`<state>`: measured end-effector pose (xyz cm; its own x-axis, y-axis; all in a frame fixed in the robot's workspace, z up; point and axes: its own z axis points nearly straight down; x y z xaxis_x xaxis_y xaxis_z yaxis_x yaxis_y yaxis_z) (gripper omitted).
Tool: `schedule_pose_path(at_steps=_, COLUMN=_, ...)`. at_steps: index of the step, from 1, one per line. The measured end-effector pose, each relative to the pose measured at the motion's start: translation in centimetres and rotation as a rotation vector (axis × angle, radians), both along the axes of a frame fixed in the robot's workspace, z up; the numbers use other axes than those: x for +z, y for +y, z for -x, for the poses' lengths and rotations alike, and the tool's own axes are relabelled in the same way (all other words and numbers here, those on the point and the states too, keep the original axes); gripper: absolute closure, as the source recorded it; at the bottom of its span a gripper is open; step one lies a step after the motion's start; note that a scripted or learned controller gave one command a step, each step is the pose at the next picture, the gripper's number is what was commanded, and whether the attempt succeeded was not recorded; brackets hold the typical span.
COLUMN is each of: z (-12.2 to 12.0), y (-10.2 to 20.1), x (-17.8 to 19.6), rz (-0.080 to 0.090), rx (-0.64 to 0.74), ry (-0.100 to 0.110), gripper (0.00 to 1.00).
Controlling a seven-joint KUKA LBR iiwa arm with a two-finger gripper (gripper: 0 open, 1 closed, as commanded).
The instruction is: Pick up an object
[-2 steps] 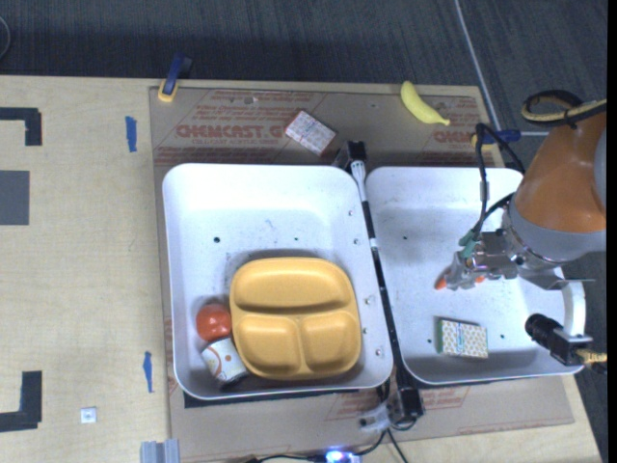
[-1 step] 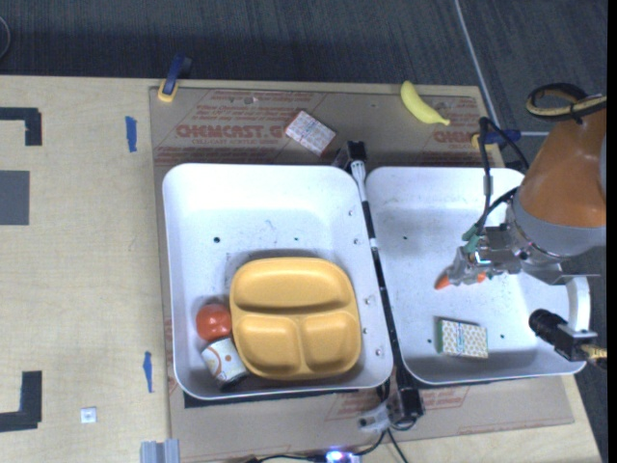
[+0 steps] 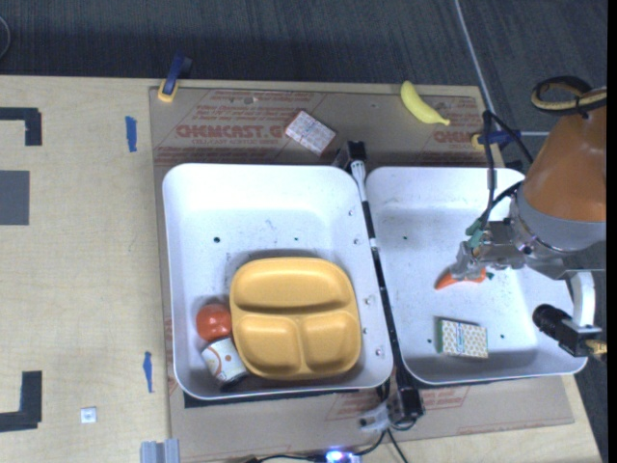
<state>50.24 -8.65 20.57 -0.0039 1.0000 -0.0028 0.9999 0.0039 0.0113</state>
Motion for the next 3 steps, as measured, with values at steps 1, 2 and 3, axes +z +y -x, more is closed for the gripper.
schedule_pose_path(at_steps=1, z=-0.2, y=0.0, x=1.0, rz=0.002, rx=0.001, ry=-0.004, gripper=1.0)
schedule_pose_path(at_steps=2, z=-0.2, y=0.0, x=1.0, rz=0.002, rx=0.001, ry=-0.004, gripper=0.0)
schedule_pose_path(at_steps=3, z=-7.9, y=-1.1, x=-11.9, rz=-0.001, rx=-0.002, ry=0.006, gripper=0.0)
